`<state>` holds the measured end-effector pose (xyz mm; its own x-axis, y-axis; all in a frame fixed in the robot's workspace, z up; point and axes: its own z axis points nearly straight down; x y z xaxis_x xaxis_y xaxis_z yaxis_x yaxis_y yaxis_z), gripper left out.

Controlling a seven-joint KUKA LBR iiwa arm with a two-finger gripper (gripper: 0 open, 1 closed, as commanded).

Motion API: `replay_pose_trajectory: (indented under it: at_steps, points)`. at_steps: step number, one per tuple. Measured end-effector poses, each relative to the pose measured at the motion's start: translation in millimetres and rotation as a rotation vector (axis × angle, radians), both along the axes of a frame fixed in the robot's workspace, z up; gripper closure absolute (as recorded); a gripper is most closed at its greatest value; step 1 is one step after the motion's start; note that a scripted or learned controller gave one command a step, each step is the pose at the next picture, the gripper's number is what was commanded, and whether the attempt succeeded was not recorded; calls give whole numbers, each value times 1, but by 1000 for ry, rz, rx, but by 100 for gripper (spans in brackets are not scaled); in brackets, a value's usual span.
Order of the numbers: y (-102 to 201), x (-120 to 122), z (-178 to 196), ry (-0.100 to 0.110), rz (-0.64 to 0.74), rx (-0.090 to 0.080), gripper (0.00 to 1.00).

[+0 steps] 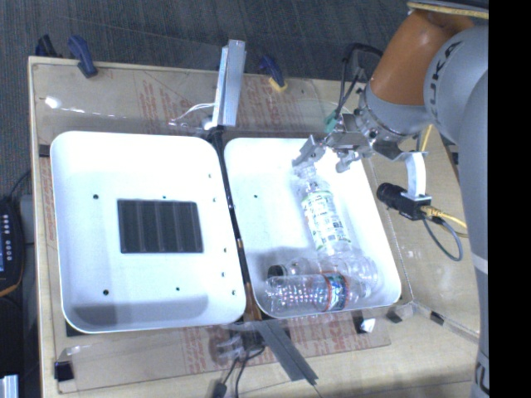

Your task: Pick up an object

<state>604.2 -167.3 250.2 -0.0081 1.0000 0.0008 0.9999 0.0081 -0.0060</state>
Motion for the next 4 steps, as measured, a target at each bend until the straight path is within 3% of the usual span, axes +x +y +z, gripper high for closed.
replay_pose_trajectory:
  at_steps: [1, 2, 3, 4]
  points:
    - [-43, -31, -66, 0, -16, -1, 0]
    - [-18, 5, -45, -4, -124, -1, 0]
    - [-27, -7, -119, -39, -7, -9, 0]
    - [-22, -2, -126, -58, -92, -11, 0]
